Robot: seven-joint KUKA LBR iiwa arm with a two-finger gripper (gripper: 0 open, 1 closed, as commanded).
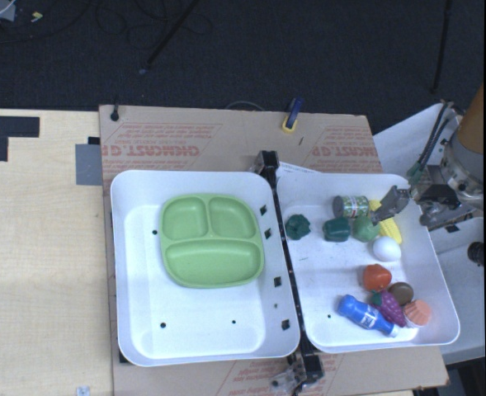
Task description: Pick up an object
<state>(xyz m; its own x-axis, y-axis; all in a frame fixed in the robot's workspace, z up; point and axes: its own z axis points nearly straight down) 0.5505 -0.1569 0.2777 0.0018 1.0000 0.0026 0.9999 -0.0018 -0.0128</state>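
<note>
1. I see the gripper (409,206) with fingers spread, holding nothing, over the right bin (441,279).
2. Nothing lifted yet; I judge the yellow toy (390,231) beside it likeliest.

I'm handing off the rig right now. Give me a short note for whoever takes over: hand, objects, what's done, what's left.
Hand: at the right bin's far right edge, over the toy pile; holds nothing visible, finger state unclear.
Right bin: can, green pieces, dark green lump, yellow item, white egg, red ball, blue bottle, purple piece.
Left bin: green divided plate.
Done: nothing lifted.
Left: grasp one object and lift it.
</note>
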